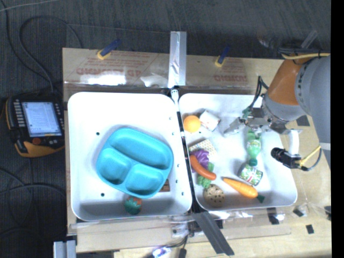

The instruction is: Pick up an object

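My gripper [244,126] hangs over the upper right part of the right bin [279,195], its fingers spread open with nothing between them. Just below it a green bottle [251,157] lies lengthwise, its top close to the right finger. An orange ball [192,123] and a white block [209,121] lie to the gripper's left. Lower in the bin are purple grapes [200,156], a red-orange pepper [203,169], a carrot [240,187] and a brown speckled ball [214,193].
The left bin [86,112] holds a blue divided tray [135,162] and a small green and red item [133,204] at its front wall. A metal divider post [177,58] stands behind the bins. A teach pendant [35,122] lies off the bench at left.
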### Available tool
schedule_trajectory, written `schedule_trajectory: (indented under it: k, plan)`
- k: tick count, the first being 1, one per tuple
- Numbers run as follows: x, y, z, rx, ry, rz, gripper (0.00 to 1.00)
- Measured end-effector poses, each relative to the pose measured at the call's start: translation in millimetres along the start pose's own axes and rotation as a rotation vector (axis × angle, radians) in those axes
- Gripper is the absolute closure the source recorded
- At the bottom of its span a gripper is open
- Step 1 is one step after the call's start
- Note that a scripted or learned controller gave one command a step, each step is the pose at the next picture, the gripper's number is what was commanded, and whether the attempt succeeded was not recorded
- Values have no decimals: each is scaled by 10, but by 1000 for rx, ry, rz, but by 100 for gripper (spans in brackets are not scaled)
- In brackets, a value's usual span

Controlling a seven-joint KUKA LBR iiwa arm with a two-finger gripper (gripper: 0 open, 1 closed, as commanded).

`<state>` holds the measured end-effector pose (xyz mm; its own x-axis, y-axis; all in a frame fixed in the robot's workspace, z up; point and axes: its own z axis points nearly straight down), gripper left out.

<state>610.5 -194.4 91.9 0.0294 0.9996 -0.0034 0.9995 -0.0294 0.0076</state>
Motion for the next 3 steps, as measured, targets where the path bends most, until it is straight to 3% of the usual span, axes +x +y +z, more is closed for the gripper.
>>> schedule_trajectory:
  k: [1,2,3]
  plan:
    - [-120,13,9,0,19,-91,0]
    - [-149,-56,8,-6,14,-232,0]
    - [-190,-50,-75,-12,0,-229,100]
